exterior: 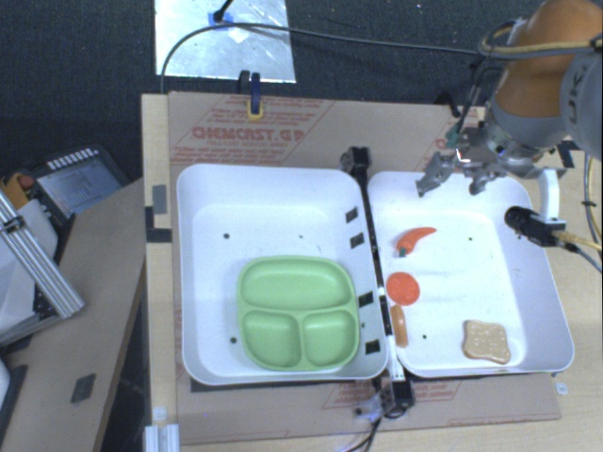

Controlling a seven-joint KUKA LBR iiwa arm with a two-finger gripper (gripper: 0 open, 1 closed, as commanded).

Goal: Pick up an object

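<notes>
Hovering wide and holding nothing: end effector (455, 181), above right bin (542, 281). Looking light, stiff, slippery: orange pepper (415, 240); likely gripping best across its narrow middle.

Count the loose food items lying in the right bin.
4: a chili pepper upper left, a tomato slice below it, a hot dog against the left wall, a bread slice at lower right.

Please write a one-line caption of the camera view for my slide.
Open hand over the right bin holding a pepper, tomato slice, sausage and toast; green tray in the left bin.
</notes>
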